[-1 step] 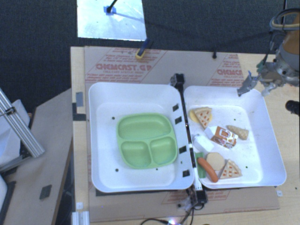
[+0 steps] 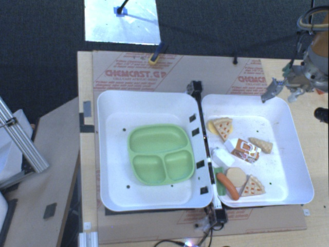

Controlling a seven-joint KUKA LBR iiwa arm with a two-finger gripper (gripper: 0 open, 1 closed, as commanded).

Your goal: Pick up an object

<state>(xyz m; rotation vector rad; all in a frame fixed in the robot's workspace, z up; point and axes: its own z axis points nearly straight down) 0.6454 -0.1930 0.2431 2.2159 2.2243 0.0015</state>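
Your gripper [image 2: 281,90] hovers with fingers spread, holding nothing, above the right bin's [image 2: 295,133] far rim; toy food lies below; aim for the carton [image 2: 245,150] mid-bin; descend straight, centre it, then close.

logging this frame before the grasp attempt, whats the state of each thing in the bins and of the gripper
green three-compartment plastic tray: flat in the left white bin, nothing in it
pizza-slice toy: lying flat, right white bin, far left
second pizza-slice toy: flat, near edge
orange-and-white small carton: lying on its side, mid-bin
tan bread-like piece: lying beside the carton
red sausage toy: lying flat, near left corner
gripper: open, above the right bin's far rim, holding nothing
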